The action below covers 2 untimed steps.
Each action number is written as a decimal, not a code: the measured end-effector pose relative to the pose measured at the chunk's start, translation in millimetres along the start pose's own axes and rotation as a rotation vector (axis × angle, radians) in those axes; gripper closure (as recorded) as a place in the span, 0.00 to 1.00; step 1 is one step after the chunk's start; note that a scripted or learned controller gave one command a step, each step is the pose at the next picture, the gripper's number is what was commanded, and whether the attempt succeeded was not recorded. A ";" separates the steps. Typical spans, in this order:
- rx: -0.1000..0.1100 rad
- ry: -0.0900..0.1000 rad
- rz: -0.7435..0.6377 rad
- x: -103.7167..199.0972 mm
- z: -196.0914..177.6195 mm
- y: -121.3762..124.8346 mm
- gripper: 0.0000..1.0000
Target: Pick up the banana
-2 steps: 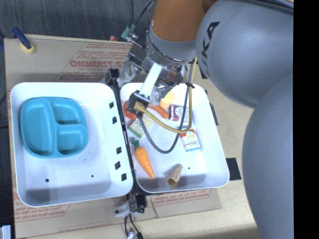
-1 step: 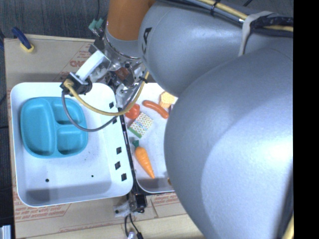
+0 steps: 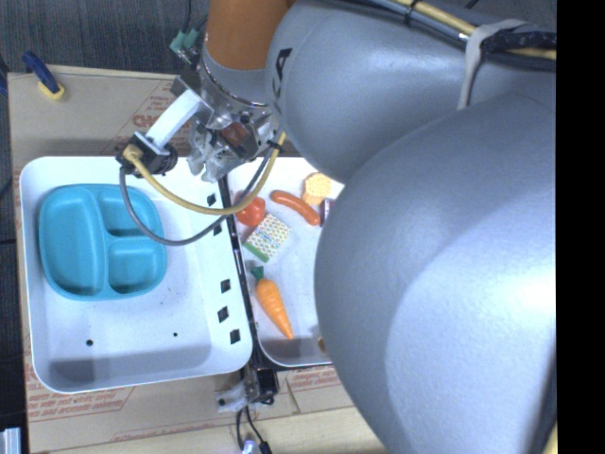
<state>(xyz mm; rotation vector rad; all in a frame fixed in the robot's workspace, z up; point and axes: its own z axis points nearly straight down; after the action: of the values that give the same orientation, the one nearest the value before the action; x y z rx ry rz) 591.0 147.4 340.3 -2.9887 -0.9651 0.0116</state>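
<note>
Gripper (image 3: 225, 149) hung over the bins' divider near the carrot (image 3: 273, 307); I couldn't tell whether it gripped anything.

A blue three-compartment plastic tray (image 3: 97, 242) lies at nine o'clock; an orange toy carrot (image 3: 273, 307) sits near centre.

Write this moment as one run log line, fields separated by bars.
tool above bin divider | blue tray left bin | carrot right bin | nothing seen held
</note>
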 end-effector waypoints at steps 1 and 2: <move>0.001 -0.003 -0.005 0.3 -9.5 -0.7 1.00; 0.000 0.003 0.419 -33.2 10.4 66.4 1.00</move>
<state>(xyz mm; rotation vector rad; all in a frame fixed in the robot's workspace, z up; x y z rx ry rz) 602.8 74.1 329.9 -3.1249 -0.3227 0.0066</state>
